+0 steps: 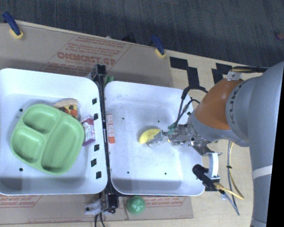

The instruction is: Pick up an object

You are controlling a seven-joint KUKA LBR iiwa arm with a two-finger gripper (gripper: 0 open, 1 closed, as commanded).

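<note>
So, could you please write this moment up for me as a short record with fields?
arm: grey arm with orange band, reaching in from the right over the right bin
hand: two-finger hand right beside the yellow item; whether it grips it cannot be told
right bin: shallow white bin holding a small yellow banana-shaped object
left bin: shallow white bin holding a green three-compartment plastic plate, with small colourful items at its upper right edge
bench: green ball in front of the right bin
</note>
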